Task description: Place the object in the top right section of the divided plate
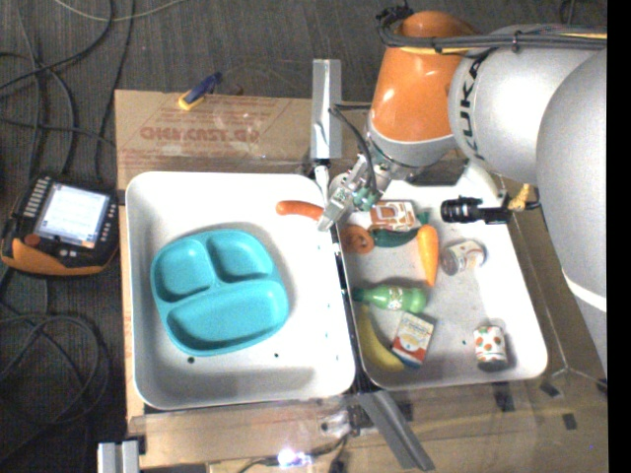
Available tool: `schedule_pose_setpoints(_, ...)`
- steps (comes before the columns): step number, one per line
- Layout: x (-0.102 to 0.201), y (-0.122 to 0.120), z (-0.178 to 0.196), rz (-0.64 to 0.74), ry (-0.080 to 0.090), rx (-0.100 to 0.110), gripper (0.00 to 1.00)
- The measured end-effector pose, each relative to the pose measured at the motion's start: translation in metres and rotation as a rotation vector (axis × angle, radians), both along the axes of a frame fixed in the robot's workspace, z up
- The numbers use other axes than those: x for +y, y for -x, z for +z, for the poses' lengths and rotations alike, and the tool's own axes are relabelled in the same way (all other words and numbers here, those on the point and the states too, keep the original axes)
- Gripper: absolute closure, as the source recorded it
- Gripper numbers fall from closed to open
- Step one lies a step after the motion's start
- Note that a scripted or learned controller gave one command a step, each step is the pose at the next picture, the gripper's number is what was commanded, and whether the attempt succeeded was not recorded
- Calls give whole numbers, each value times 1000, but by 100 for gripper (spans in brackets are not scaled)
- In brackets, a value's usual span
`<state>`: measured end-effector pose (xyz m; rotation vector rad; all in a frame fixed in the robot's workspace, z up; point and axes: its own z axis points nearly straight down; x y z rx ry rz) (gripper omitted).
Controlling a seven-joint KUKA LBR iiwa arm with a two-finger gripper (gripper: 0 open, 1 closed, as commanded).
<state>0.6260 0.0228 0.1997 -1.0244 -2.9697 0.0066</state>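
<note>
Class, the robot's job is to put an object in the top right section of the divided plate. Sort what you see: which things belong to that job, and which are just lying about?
Belong to the job:
divided plate
left bin
gripper

Just lying about:
sausage
carrot
banana
green bottle
small carton
spotted cup
handheld controller

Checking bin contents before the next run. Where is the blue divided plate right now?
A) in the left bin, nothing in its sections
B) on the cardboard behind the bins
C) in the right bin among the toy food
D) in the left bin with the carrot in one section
A: the blue divided plate lies in the left bin with all three sections bare; the carrot is in the right bin.
</note>
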Motion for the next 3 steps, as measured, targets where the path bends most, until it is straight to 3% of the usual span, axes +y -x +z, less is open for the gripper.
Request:
schedule_pose_setpoints(1, 58, -31, -18, 83, -3, 0, 100)
schedule_pose_setpoints(2, 105, -2, -6, 166, -2, 1, 100)
schedule_pose_setpoints(3, 105, -2, -6, 166, -3, 1, 0)
